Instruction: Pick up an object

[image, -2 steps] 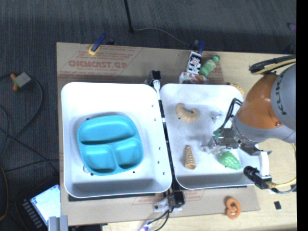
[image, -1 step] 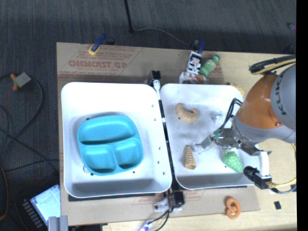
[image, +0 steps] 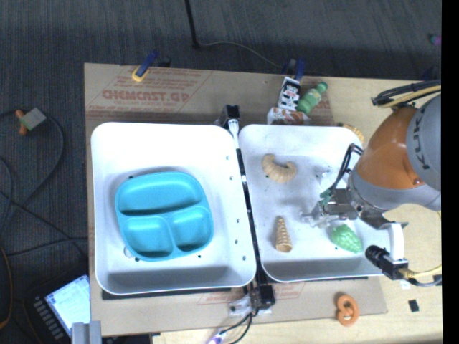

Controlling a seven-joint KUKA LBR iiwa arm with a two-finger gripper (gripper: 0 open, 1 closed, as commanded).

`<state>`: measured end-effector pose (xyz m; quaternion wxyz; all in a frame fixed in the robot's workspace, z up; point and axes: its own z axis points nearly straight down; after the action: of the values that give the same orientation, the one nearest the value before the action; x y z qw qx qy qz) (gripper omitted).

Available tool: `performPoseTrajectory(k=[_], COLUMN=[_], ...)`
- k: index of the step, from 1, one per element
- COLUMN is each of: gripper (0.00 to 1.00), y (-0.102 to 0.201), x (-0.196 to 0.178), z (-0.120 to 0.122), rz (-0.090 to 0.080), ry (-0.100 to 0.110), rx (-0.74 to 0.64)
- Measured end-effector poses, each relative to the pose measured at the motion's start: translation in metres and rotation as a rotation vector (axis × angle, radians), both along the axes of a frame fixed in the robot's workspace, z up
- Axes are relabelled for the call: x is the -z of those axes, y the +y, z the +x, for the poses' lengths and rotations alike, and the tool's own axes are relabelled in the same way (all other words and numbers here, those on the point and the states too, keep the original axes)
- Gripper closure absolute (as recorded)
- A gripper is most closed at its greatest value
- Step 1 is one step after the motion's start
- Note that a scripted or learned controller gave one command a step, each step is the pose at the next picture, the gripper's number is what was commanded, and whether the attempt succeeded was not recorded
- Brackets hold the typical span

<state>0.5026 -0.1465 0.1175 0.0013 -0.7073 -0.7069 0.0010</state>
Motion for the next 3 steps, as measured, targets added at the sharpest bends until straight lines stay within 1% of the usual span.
performPoseTrajectory(k=[1, 2, 3], gripper=[0.0, 0.0, 1.0], y=[0.0, 0.026, 0.024], x=[0.0, 0.029, 0.019], z=[0.0, 0.104, 0.104], rz=[0.0, -0.002, -0.007], ry=[0.0, -0.012, -0.014], rx=[0.0, -0.003, -0.002])
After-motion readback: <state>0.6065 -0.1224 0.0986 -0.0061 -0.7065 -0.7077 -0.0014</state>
